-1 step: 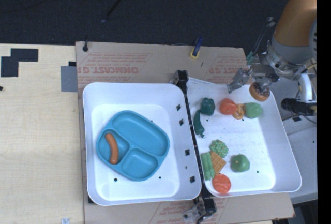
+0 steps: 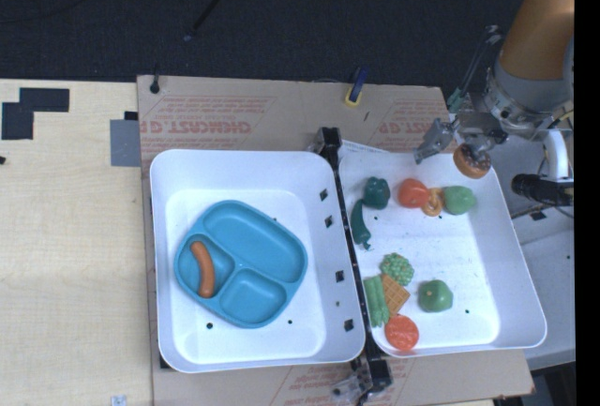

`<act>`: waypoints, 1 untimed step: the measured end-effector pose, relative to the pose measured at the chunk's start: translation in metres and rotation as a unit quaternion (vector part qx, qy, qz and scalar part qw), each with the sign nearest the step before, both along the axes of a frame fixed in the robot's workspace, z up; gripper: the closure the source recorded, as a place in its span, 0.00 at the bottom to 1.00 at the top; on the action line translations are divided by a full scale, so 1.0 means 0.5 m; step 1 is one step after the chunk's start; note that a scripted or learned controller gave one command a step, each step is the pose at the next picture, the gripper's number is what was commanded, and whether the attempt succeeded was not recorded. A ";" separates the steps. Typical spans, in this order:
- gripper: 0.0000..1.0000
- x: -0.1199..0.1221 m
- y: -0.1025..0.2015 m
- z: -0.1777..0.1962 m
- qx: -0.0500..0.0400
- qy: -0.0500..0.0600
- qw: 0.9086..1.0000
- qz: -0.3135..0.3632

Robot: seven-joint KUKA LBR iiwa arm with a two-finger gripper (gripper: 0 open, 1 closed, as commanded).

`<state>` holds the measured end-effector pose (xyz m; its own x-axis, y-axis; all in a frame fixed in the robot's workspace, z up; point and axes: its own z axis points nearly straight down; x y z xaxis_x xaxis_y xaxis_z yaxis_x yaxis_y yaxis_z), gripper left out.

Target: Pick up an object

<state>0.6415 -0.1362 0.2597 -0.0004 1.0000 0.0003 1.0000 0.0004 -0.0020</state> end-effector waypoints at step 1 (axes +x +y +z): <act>0.00 0.000 0.019 -0.113 0.001 0.003 1.000 0.000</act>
